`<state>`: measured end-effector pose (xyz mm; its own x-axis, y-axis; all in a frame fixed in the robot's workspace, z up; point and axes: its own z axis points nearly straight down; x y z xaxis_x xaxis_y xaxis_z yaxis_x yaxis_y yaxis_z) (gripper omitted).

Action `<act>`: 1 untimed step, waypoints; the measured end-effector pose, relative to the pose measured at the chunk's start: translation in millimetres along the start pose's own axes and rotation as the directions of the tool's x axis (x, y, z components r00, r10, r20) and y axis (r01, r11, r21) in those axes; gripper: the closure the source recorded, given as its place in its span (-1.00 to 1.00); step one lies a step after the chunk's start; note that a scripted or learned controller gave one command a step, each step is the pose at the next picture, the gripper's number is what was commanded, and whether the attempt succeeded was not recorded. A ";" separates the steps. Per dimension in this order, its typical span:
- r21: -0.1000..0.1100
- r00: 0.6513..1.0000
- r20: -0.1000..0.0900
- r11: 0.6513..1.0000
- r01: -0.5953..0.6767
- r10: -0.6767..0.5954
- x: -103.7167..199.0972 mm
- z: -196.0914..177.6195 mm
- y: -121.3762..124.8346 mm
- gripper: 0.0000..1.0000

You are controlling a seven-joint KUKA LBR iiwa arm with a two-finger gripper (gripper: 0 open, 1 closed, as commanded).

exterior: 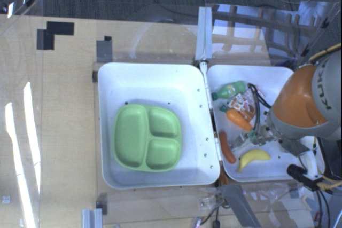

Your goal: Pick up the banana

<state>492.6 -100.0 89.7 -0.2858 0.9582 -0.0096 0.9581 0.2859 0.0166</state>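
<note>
Currently the banana (254, 158) lies at the near side of the right bin (278, 171), just right of a red sausage (227, 147). The gripper (255, 136) sits just beyond the banana, near a carrot (238, 119); finger state cannot be determined. A green divided plate (147, 137) occupies the left bin (149, 75)

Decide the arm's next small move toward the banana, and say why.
Probably shift the hand a little toward the near wall and lower it onto the banana. The banana lies free on the right bin's floor just below the hand, with the hot dog close on its left.
</note>
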 end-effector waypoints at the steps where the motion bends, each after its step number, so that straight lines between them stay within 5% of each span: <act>1: 0.006 0.996 -0.006 0.996 0.093 -0.093 -14.3 -1.1 -6.8 -1.00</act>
<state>490.1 -115.6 90.8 -0.3739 0.9275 -0.0050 0.9274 0.3739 0.0095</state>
